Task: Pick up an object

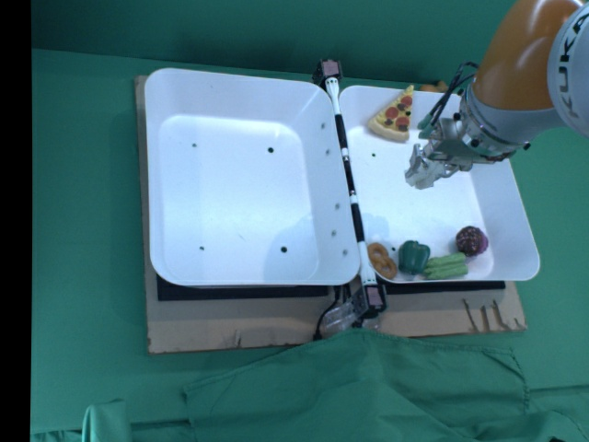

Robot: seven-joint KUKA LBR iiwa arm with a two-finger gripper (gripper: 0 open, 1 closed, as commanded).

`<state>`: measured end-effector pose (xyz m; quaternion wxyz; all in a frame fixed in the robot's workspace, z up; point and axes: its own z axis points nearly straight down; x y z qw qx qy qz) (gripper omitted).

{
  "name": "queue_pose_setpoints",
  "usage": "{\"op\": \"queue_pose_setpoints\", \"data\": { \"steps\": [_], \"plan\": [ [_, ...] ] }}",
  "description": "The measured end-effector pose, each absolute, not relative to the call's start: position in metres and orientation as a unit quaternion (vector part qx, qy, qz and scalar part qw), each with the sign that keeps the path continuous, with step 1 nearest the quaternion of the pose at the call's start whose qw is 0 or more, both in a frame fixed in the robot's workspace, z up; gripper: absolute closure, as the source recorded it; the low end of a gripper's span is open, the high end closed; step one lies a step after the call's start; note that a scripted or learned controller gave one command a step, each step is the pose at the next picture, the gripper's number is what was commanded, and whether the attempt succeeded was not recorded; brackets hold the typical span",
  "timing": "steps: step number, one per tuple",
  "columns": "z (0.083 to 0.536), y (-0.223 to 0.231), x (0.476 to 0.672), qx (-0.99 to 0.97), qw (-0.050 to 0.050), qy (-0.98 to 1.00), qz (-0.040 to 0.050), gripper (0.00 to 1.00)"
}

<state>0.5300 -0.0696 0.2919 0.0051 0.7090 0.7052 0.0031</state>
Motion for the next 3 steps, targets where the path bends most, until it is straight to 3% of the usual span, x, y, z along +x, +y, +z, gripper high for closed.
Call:
{"op": "queue_pose_setpoints", "data": {
  "steps": [1,2,3],
  "plan": [
    [0.304,-0.071,0.531,0.710,0.007,0.704,0.0046,1.00],
    [0.366,-0.126,0.544,0.710,0.006,0.704,0.0024,1.00],
    [0.275,-0.103,0.500,0.709,-0.003,0.705,-0.0020,1.00]
  ]
}}
